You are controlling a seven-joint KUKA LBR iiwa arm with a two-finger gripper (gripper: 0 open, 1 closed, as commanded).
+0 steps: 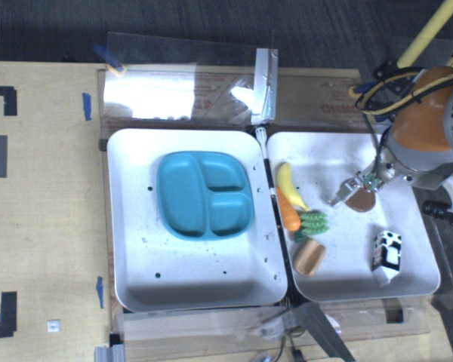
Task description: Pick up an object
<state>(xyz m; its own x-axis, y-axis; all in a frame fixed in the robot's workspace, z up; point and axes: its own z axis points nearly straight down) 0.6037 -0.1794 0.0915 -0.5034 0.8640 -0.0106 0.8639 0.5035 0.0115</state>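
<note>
My gripper (pixel 356 188) hangs over the upper middle of the right bin (pixel 415 277), at the end of the grey arm with the orange band (pixel 423 127). A small brown round piece (pixel 361 200) sits right at the gripper's tip; I cannot tell whether it touches it. Along the bin's left side lie a yellow banana (pixel 287 185), an orange carrot (pixel 289 217), a green leafy toy (pixel 314 222) and a tan cylinder (pixel 309 256). A black-and-white carton (pixel 387 253) lies near the bin's lower right corner.
The left bin (pixel 128 277) holds a blue divided plate (pixel 205 194). A clear plastic sheet (pixel 181 89) and a metal bracket (pixel 264 85) stand behind the bins. Cables (pixel 385 89) hang by the arm at the upper right.
</note>
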